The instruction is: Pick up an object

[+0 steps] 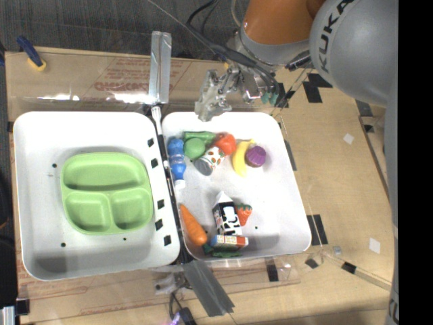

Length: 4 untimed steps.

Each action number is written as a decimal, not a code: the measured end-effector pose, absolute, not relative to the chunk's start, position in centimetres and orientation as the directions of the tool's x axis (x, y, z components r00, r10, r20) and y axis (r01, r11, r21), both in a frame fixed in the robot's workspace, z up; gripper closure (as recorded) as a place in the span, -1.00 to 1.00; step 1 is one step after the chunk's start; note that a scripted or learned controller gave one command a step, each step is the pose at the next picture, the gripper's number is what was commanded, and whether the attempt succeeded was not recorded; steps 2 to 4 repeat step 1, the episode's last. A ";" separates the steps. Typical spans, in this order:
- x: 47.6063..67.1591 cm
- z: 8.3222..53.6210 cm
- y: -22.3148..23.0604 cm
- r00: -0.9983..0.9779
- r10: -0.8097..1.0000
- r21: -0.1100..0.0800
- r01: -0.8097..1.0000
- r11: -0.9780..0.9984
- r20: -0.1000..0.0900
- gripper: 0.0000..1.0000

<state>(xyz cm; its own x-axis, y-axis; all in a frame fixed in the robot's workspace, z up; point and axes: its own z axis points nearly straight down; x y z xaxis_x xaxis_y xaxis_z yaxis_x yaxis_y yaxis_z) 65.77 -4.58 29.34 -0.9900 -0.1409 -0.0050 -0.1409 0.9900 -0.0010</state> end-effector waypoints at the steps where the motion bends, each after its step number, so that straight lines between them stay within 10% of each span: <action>1: 63.3 19.4 -10.2 -0.868 -0.497 0.001 -0.497 0.868 0.002 1.00; 4: 63.3 19.4 -10.2 -0.868 -0.497 0.001 -0.497 0.868 0.002 1.00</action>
